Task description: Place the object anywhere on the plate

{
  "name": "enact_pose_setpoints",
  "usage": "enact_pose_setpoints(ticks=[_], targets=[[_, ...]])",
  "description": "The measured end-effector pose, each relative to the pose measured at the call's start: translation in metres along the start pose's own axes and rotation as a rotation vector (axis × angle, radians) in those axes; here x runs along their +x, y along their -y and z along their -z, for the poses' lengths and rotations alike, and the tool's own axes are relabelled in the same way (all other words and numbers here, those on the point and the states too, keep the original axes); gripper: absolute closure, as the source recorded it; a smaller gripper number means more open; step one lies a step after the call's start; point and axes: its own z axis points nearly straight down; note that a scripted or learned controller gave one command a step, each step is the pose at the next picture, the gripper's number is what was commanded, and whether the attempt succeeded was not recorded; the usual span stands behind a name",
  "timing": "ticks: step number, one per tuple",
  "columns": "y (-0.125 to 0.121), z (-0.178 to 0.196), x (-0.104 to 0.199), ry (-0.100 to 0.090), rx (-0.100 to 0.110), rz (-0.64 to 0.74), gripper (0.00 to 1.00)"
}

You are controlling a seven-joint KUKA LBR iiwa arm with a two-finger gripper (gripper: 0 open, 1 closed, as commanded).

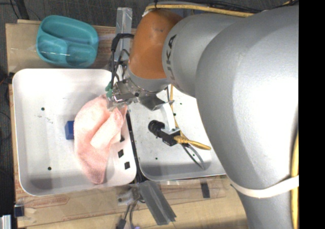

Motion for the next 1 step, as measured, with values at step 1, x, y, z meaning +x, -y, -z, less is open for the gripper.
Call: enact_pose_setpoints(ticks=[1], targets=[[0.0,0.0,0.0,0.0,0.0,0.0,0.0]])
